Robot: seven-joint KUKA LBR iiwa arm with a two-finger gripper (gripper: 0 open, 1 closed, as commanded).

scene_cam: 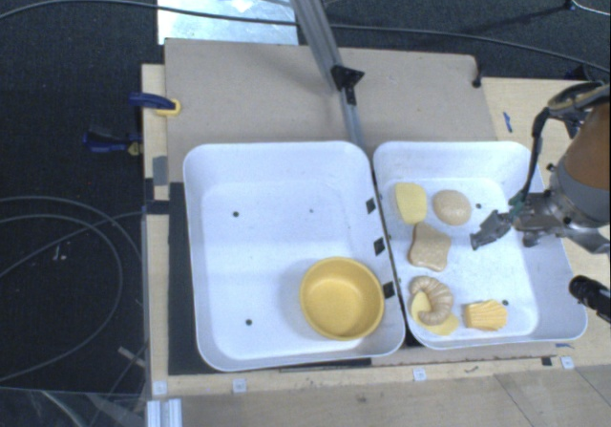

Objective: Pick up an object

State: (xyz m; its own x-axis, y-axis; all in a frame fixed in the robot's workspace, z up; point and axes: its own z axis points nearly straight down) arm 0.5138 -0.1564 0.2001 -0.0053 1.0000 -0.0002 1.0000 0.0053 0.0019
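Note:
The right bin (516, 153) holds several toy foods. A yellow wedge (410, 202) and a round tan roll (452, 206) lie at its back. A tan bread slice (430, 246) lies in the middle. A curled croissant (430, 295) rests at the front on a yellow piece (442, 325), with a ridged orange-yellow piece (486, 315) to its right. My gripper (487, 230) hangs over the bin floor, just right of the bread slice and below the roll. I see no object in it.
A yellow bowl (342, 297) stands at the front right of the left bin (248, 167). A grey pole (320, 24) slants down to the gap between the bins. Blue and yellow clamps (153, 103) sit at the bench's left edge.

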